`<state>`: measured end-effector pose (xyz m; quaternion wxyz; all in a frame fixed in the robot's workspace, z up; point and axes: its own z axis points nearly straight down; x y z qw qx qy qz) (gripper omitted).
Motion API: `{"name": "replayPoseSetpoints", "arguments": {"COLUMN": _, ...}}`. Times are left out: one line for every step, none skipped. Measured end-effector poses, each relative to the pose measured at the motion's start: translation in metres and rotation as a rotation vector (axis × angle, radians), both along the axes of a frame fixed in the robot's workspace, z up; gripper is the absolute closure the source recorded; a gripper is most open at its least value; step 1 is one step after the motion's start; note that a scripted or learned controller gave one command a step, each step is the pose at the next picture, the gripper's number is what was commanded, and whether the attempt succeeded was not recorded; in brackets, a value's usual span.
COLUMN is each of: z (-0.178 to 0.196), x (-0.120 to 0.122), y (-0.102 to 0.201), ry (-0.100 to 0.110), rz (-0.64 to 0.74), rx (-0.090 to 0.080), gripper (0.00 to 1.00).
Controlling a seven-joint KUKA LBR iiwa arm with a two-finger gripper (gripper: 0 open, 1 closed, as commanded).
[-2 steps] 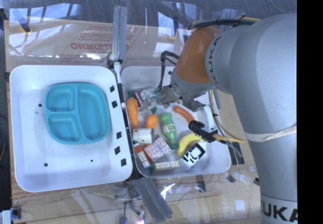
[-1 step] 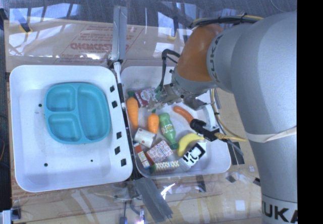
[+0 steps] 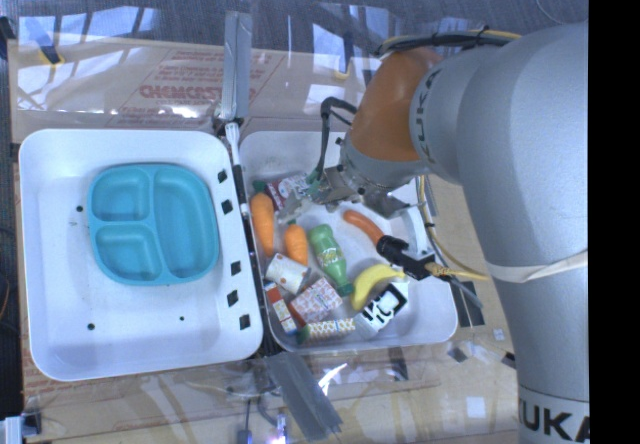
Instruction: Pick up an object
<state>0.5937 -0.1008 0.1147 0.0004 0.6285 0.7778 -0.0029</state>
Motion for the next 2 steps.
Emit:
{"name": "replayPoseSetpoints", "arguments": {"z": -0.025, "x": -0.083, "y": -0.039, "ry": 0.002, "rz": -0.072, "rx": 0.005, "gripper": 0.00}}
{"name": "replayPoseSetpoints", "arguments": {"z": -0.013, "x": -0.081, "y": -0.040, "ry": -0.005, "rz": -0.067, "rx": 0.001, "gripper": 1.00}}
